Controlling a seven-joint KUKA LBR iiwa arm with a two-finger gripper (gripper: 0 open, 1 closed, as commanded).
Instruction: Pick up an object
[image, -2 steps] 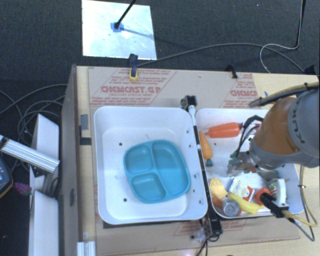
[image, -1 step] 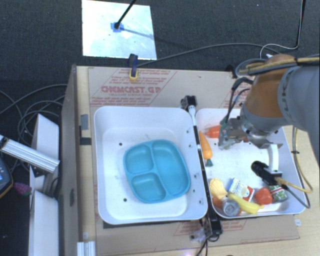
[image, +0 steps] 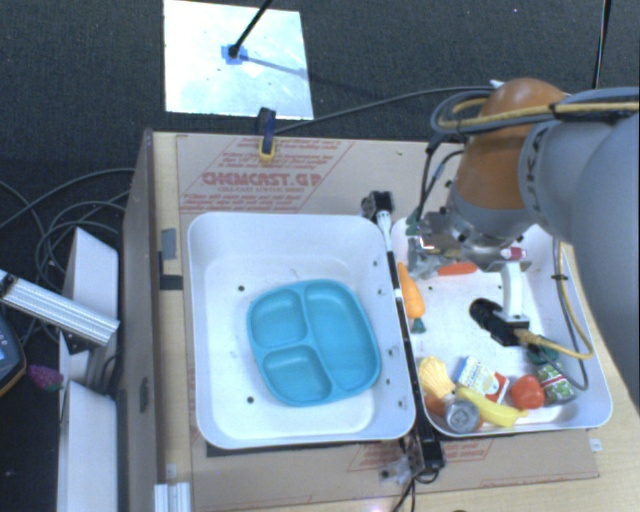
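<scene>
Showed a blue plate (image: 313, 341), three compartments, flat in the middle of the left bin (image: 225, 260), touching no wall. Showed printed cardboard (image: 300, 170) under both bins, with a blue-and-yellow clamp (image: 266, 135) on its far edge. Beyond that, showed a pale sheet (image: 200, 70) on dark floor; at left, loose cables (image: 60, 200) and a metal rail (image: 60, 308).

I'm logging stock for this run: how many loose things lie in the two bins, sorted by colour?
Blue: 1, divided plate
Orange: 2, carrot, orange piece
Yellow: 2, corn, banana
Red: 1, tomato
Silver: 1, can
Printed: 2, white carton, green carton
Total: 9
</scene>
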